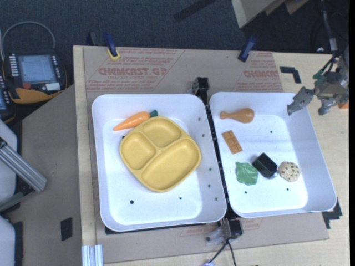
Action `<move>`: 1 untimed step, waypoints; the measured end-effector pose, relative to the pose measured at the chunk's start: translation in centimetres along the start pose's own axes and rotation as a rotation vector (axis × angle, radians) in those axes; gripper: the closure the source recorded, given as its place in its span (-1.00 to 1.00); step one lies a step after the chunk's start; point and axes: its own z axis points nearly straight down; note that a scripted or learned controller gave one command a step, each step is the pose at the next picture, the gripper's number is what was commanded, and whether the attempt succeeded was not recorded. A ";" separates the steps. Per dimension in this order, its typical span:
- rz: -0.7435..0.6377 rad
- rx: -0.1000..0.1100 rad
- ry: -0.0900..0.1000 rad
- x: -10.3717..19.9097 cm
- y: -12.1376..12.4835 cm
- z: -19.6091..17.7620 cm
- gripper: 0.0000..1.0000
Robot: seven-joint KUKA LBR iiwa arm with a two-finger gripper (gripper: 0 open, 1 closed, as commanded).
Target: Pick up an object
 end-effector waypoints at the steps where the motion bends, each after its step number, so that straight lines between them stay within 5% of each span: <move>1: -0.004 -0.013 -0.003 0.1 0.2 -0.8 -1.00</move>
